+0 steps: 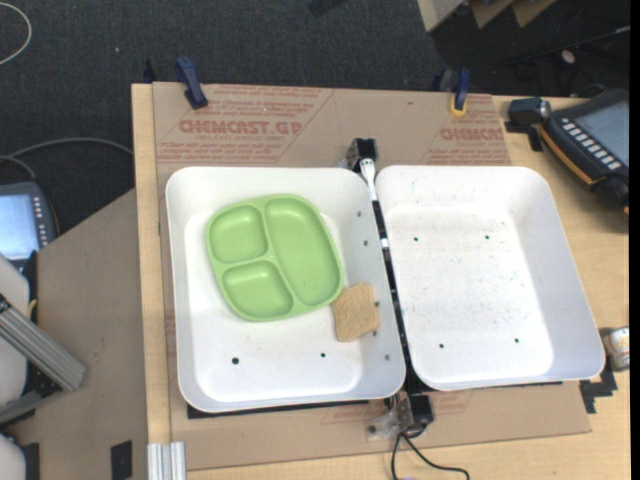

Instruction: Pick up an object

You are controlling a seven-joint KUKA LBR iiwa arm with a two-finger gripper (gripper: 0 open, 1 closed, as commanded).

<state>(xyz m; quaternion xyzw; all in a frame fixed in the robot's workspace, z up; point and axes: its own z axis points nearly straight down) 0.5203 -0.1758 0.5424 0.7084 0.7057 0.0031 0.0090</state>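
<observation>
A green divided plate [273, 257] with three compartments lies flat in the left bin [200, 368], toward its upper middle. A tan, roughly square piece that looks like toast or a sponge [355, 312] rests on the bin floor just off the plate's lower right rim, close to the bin's right wall.
The right bin [480, 278] sits beside the left one, speckled with small dark marks. Both rest on a cardboard sheet [300, 113] held by blue and yellow clamps. A handheld pendant [590, 143] lies at the far right. A black clip [362, 152] sits between the bins' top edges.
</observation>
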